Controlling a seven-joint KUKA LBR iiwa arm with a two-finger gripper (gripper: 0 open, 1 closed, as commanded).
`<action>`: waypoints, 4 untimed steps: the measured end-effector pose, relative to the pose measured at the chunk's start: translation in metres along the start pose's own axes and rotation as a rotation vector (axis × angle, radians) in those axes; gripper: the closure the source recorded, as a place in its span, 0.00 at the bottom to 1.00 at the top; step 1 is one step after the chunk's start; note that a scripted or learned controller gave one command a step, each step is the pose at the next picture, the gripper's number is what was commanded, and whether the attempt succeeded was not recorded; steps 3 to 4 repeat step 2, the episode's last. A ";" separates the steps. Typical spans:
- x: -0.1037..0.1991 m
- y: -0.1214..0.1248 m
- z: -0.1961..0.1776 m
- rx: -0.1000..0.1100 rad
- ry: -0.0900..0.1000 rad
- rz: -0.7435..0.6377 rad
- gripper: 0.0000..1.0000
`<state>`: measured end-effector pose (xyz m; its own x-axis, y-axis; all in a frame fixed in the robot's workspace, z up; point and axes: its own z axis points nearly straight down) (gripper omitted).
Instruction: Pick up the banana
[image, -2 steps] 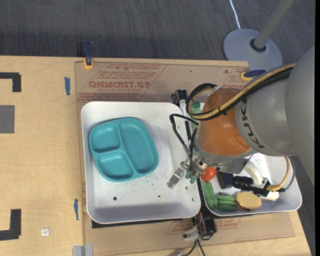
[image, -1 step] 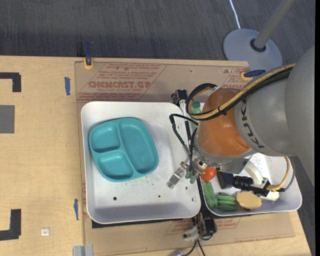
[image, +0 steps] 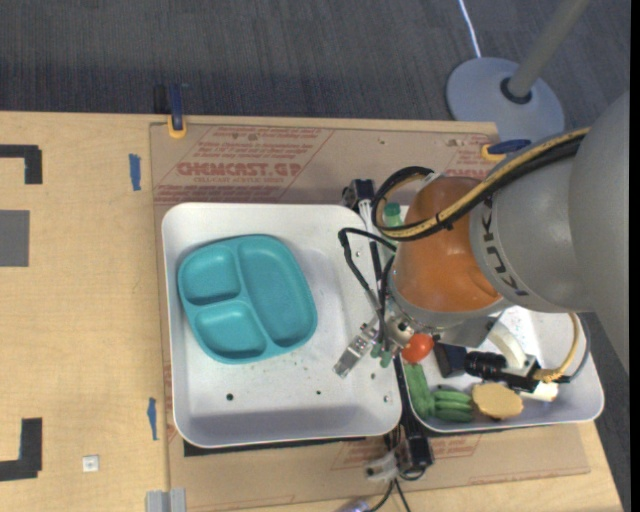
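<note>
My gripper (image: 362, 352) hangs low over the right edge of the left bin (image: 200, 400), just past the wall that it shares with the right bin (image: 585, 400). The grey arm and its orange band cover most of the right bin. A pale yellow tip (image: 547, 391) pokes out near that bin's front right. It is too small to tell whether it is the banana. I see nothing held at the gripper.
A teal divided plate (image: 247, 296) lies in the left bin. In the right bin's front strip lie a small red round thing (image: 418, 347), green pod-like pieces (image: 440, 401), a tan round piece (image: 497, 402) and a white thing (image: 515, 330).
</note>
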<state>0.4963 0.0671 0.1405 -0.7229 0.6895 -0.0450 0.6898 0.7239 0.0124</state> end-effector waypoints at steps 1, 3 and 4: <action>0.000 0.000 0.000 0.000 -0.001 -0.015 0.00; -0.001 -0.001 0.000 0.001 -0.001 -0.028 0.00; -0.001 -0.001 0.000 0.001 -0.001 -0.028 0.00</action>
